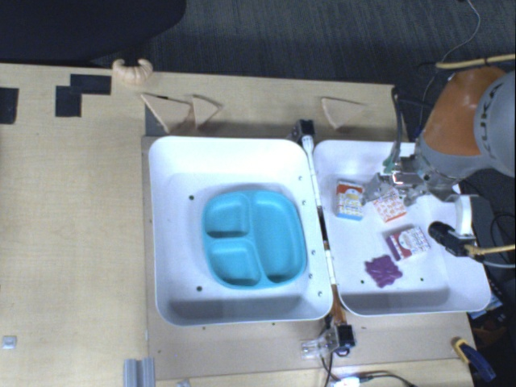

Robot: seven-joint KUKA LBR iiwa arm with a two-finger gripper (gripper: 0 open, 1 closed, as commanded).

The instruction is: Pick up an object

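Reaching in from the right, the end effector (393, 182) sits low over the right bin (355, 293), in its upper middle part, with the grey arm (476, 147) and its orange band (451, 119) behind it at the bin's far right corner. Its metal tip is small and blurred against the white floor, so I cannot tell how it stands or whether it grips anything.

Four small things lie in the right bin. A small packet with an orange top and a pale blue lower half (349, 201) lies left of the end effector, near the bin's left wall. A white card with red print (390, 208) lies just below the end effector, close enough that they may touch, though I cannot tell. A dark red and white packet (406, 243) lies lower and to the right, tilted. A purple, ragged-edged piece (383, 270) lies below that, apart from the others, toward the bin's near wall.

In the left bin (173, 216) a turquoise plate with three compartments (254, 236) rests flat on the middle of the floor. Both bins stand side by side on the pale wooden counter (72, 240), touching along their shared edge.
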